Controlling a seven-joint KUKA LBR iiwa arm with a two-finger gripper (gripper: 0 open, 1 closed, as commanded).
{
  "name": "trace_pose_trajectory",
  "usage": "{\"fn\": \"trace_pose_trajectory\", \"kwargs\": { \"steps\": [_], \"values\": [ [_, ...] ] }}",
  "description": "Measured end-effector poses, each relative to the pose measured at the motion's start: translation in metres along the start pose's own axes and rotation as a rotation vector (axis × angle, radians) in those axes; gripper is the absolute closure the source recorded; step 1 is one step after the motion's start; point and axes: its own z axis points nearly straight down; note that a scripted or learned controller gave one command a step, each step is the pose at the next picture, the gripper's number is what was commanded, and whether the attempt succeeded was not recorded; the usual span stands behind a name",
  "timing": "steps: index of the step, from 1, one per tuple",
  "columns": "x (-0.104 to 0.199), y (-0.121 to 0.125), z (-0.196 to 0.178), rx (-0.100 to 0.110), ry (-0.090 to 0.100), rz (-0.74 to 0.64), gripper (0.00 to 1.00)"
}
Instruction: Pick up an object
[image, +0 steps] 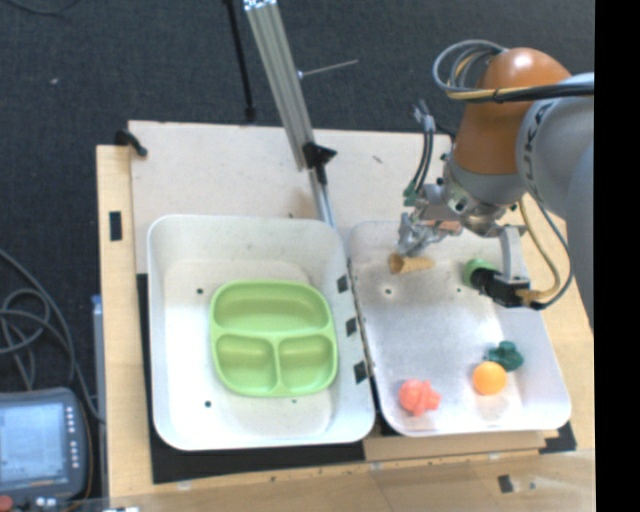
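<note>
1. Gripper (413, 243) position: it is seen low over the far left corner of the right bin (440, 320), hung from the grey arm (520, 130) that reaches in from the right.
2. A small tan object (409, 263) lies on the bin floor directly under and just nearer the camera than the fingertips; its long axis runs roughly left to right across the view.
3. Whether the tan object is touched or merely overhung cannot be told, and the spread of the claw cannot be told either.
4. An orange ball (489, 378), a dark green piece (505, 354) and a red-pink lump (419, 396) are seen well apart from the claw, along the near edge.
5. In the left bin (180, 300) a green divided plate (272, 336) is seen.
6. It is judged that the tan object is the likeliest target, being nearest.
</note>
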Motion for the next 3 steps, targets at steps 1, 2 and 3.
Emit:
{"fn": "trace_pose_trajectory", "kwargs": {
  "steps": [1, 2, 3],
  "values": [
    [0.051, -0.01, 0.006, 0.0, 0.0, 0.0, 1.0],
    [0.097, -0.011, 0.004, 0.0, 0.001, 0.0, 1.0],
    [0.144, -0.014, 0.002, -0.001, 0.0, 0.0, 1.0]
  ]
}}
